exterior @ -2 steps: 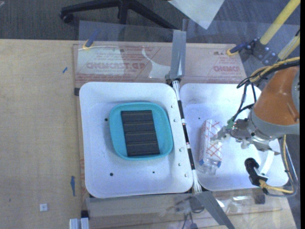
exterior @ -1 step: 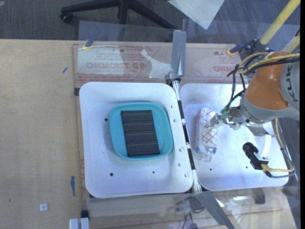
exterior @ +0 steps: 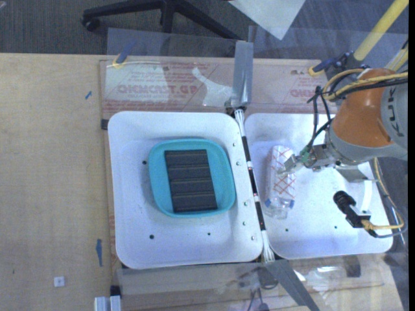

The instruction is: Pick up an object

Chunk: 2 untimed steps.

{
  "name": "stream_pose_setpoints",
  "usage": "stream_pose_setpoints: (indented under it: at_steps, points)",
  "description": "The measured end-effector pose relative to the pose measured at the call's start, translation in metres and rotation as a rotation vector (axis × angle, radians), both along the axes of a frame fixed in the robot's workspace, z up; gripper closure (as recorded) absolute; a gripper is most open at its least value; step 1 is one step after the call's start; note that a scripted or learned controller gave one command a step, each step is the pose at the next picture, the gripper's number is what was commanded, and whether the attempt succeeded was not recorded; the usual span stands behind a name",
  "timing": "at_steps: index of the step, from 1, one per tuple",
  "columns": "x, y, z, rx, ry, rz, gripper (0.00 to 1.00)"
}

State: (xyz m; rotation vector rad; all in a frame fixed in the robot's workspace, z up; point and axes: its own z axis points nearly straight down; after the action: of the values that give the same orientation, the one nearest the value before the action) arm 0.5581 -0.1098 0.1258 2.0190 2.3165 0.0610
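Two bins (exterior: pixel 130 238); one bottle (exterior: pixel 281 180), one teal plate (exterior: pixel 159 173)

The grey arm (exterior: pixel 379 118) reaches in from the right, its orange band bulging above the wrist. Cables loop around it. To the left of the wrist, the gripper (exterior: pixel 290 165) points leftward and down, its fingertips set a little apart.

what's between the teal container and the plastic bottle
The camera view shows the raised rims where the two white bins meet, between the teal container in the left bin and the plastic bottle in the right bin.
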Motion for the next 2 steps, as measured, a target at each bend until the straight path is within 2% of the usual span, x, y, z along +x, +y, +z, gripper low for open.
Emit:
stream_pose_setpoints:
  at_steps: [1,2]
  points:
    - [0.001,-0.001,0.000,-0.009,-0.005,0.090,0.00]
    - [0.003,0.004,0.014,0.002,-0.006,0.094,1.00]
